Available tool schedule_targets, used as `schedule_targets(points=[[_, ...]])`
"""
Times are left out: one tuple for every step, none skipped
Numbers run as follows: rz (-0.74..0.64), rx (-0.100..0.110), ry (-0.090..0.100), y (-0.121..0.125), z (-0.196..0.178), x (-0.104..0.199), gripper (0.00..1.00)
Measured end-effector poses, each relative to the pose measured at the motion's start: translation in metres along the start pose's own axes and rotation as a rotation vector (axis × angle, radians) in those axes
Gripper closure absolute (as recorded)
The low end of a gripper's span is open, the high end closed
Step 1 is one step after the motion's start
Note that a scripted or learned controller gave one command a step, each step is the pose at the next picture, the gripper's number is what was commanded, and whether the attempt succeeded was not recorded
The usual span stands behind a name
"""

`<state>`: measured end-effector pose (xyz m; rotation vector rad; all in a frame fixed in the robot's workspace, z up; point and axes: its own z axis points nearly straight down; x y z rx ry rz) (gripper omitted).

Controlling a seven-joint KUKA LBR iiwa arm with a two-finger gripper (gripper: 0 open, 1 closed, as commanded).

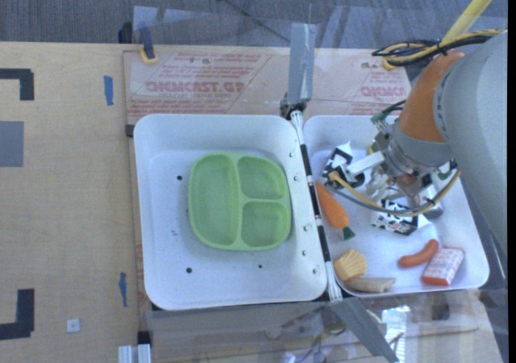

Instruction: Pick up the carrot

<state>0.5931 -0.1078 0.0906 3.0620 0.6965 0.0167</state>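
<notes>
Jaws: I see the gripper (385, 192) low in the right bin (472, 228), up and right of the carrot; cables and fiducial tags crowd the wrist and I cannot tell how the jaws stand.
Carrot: the carrot (332, 207) lies slantwise against the right bin's left wall, orange body toward the top, dark green stem end toward the bottom right. It is apart from the gripper, nothing on it.
Arm: the grey arm (484, 127) with its orange band comes in from the carrot's upper right, well above it.
Other food: below the carrot I see a yellow wedge (350, 264) and, touching that, a pale bread-like piece (371, 283). To the carrot's lower right lie a sausage (419, 253) and a red and white packet (443, 266), just beside each other.
Left bin: across the wall from the carrot, the left bin (161, 216) holds a green divided plate (239, 201).
Worktop: both bins sit on a tan worktop (64, 208).
</notes>
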Motion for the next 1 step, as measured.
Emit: schedule_targets(points=[[-0.103,0.0,-0.004,0.04,0.0006,-0.0018,1.0]])
